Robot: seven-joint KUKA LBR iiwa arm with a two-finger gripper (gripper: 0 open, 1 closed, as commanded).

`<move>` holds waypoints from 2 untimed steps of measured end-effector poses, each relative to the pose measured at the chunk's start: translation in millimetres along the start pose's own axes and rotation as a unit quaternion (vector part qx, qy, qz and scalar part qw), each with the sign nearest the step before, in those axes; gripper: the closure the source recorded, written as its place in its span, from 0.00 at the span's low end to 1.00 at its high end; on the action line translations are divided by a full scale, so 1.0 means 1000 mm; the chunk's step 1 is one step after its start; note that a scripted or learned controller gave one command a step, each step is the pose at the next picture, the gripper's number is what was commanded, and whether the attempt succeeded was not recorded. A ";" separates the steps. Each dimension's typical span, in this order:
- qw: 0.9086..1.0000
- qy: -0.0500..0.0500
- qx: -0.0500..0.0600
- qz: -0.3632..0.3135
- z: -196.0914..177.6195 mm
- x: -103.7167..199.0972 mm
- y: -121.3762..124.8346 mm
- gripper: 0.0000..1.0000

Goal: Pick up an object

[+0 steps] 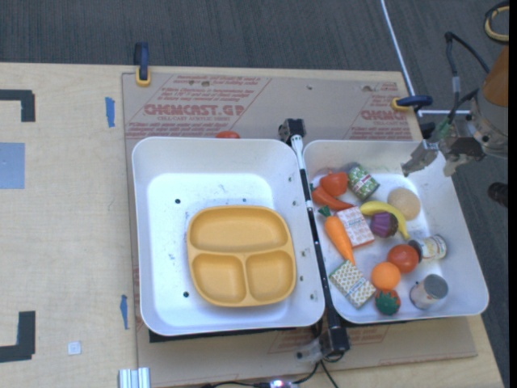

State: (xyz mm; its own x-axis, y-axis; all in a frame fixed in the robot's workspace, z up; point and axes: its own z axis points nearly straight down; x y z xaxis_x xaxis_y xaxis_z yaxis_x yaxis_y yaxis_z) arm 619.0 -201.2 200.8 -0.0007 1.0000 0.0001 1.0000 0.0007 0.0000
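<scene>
We see a heap of small toy foods in the right bin [464, 217]: a carrot [339, 238], a banana [381, 211], a tomato [402, 257], an orange [386, 276] and a pale egg [404, 201] among them. The egg lies nearest the arm and a little apart from its neighbours, so we judge it the simplest target; a straight descent with fingers either side of it should avoid nudging the banana. The left bin [153, 217] holds a yellow divided plate [241, 254]. The end effector [440, 152] hovers over the right bin's far right corner, above the worktop; we cannot tell whether it is spread or pressed together, and nothing is visibly in it.
</scene>
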 end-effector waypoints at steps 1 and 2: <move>1.000 -0.001 -0.001 0.000 0.105 0.010 -0.048 0.00; 1.000 -0.001 -0.001 0.000 0.096 0.010 -0.048 1.00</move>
State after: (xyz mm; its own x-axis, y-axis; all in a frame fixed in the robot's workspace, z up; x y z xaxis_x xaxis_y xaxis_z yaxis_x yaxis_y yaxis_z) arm 571.0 -191.0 105.2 -0.0003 1.0000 -0.0017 1.0000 0.0003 0.0029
